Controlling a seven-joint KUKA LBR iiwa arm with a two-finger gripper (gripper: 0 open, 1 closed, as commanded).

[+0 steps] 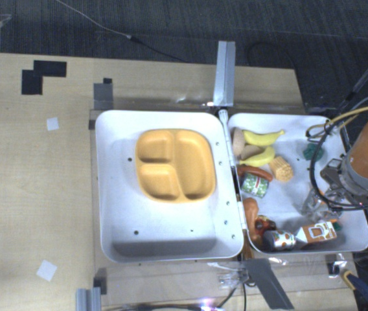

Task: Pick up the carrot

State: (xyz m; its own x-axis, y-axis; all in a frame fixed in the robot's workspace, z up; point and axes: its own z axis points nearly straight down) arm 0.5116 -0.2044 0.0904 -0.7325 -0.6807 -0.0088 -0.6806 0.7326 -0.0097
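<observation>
The carrot (252, 210) lies along the left wall of the right bin (359, 238), below a green can (256, 186) and just above a dark bottle (276, 239) in the near corner. The gripper (313, 203) hangs over the bin's bare floor, well right of the carrot; I cannot tell whether it is apart or together. In the left bin (116, 186) sits a yellow tray (173, 164) with 3 compartments.

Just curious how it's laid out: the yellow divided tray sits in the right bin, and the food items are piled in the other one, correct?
Not quite. The camera view shows the yellow divided tray in the left bin; the food items, carrot included, are piled in the right bin.
</observation>
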